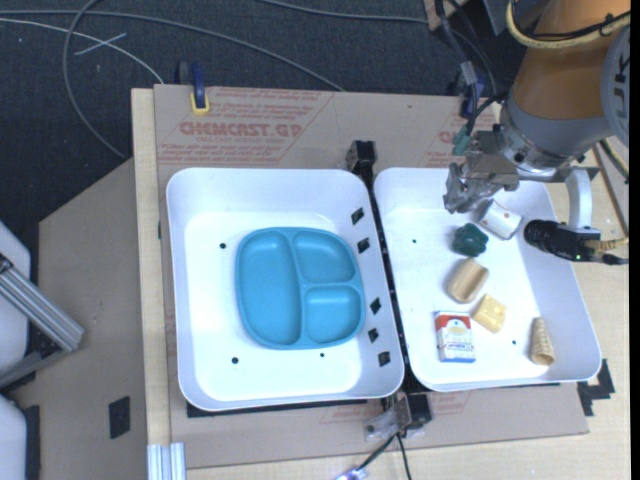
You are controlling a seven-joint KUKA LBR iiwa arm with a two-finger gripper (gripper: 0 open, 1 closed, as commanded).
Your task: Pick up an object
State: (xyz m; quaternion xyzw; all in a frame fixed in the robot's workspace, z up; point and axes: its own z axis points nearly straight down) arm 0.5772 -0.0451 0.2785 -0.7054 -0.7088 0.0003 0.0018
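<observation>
It looked like a robot lab. Two shallow white plastic bins (190,268) sat on a brown cardboard sheet (250,123), thin grey cables (110,13) lay on dark carpet (60,98), and a big grey-and-orange robot arm (570,58) reached in.

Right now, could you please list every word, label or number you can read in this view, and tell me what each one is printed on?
"CHEMCAST GP": red print on the brown protective sheet covering the bench board, above the left bin.
Smaller red lines under it: too blurred to read.
More red print on the same sheet near the tool: partly hidden, unreadable.
Small red-and-white carton in the right bin: its label is too small to read.
</observation>
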